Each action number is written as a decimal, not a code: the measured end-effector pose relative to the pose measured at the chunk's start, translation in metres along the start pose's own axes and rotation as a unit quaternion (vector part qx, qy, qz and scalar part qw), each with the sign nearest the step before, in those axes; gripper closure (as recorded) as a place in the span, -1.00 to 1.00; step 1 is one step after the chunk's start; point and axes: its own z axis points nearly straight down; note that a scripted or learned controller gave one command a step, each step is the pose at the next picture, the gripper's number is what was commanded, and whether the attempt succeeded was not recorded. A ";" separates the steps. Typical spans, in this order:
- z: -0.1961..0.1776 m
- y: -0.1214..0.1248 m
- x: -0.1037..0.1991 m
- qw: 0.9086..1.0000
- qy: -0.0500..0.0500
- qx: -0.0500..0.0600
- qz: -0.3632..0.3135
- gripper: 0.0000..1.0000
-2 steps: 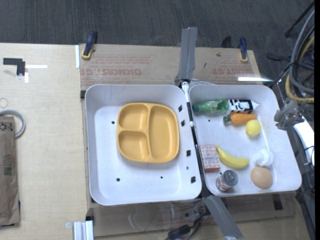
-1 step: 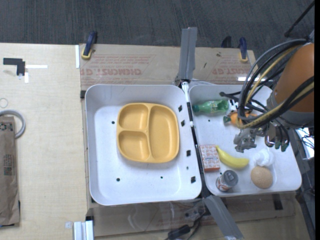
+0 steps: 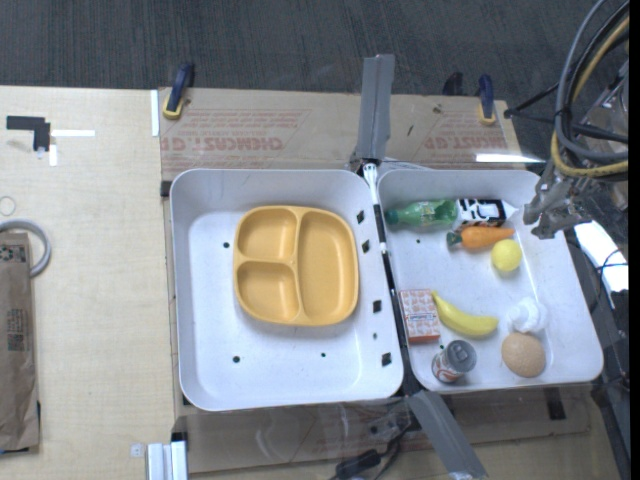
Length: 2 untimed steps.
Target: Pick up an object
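Note:
The right bin (image 3: 570,278) holds a green bottle (image 3: 422,213), a carrot (image 3: 480,236), a lemon (image 3: 507,256), a banana (image 3: 463,316), a small red and white box (image 3: 418,315), a can (image 3: 455,360), a brown egg-shaped ball (image 3: 523,354) and a white crumpled piece (image 3: 524,316). My gripper (image 3: 548,218) hangs over the bin's upper right edge, to the right of the carrot and above the lemon. Nothing shows in it.
In the left bin (image 3: 200,298) lies a yellow divided plate (image 3: 297,265). A black and white item (image 3: 485,209) lies at the right bin's back wall. Cables (image 3: 590,88) loop at the far right. A grey divider bar (image 3: 376,108) runs between the bins.

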 end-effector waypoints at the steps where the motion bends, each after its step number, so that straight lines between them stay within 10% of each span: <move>1: 0.122 0.031 -0.047 0.999 0.001 0.000 -0.046 -1.00; 2: 0.228 0.019 0.009 0.985 0.002 -0.001 -0.171 -1.00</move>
